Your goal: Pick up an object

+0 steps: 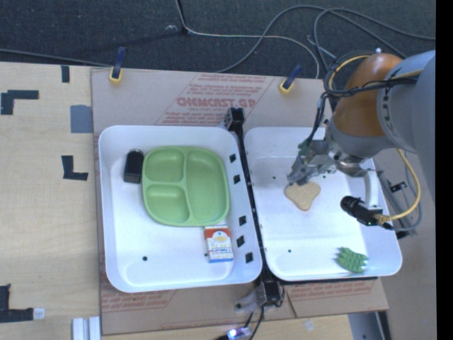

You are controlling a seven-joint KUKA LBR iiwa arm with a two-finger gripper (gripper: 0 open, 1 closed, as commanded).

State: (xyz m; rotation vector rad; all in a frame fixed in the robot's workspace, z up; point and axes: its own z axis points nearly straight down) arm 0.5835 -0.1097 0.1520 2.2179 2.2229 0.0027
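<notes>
Over the right bin (283, 261), claw (303, 178) touching a tan heart-shaped piece (302, 195), grip state impossible to tell, green toy (351, 260) near the corner.

Both white bins (113, 261) look like smooth, slightly glossy plastic. The green divided plate (186, 185) is matt plastic. Beneath the bins lies printed brown cardboard (212, 98) on a pale wood-grain bench (42, 218). The arm's shell (414, 112) is smooth grey.
</notes>
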